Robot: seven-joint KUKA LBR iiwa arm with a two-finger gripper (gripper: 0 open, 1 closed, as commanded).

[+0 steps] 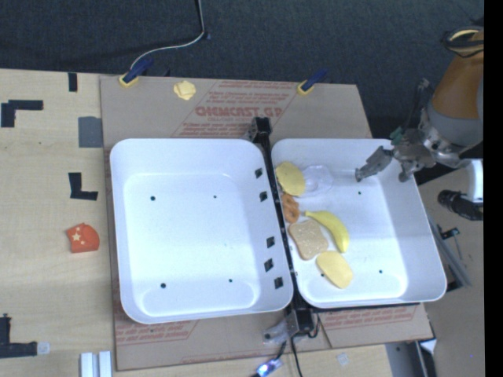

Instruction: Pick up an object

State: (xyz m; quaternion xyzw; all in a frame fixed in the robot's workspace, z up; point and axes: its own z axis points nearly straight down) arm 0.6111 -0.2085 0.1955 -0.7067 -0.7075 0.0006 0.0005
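Observation:
The right bin (393,289) holds several food toys along its left side: a yellow oval piece (291,179), a clear plastic item (318,179), a small orange piece (291,208), a banana (332,226), a tan bread slice (308,239) and a yellow lump (335,270). My gripper (381,175) hangs over the far right part of this bin, to the right of the clear item. Its two fingers are spread open with nothing between them.
The left bin (189,163) lies beside the right one, with a black divider clip (259,128) at the far seam. On the bench outside are a red object (83,238) at the left and a yellow scrap (185,90) beyond the bins.

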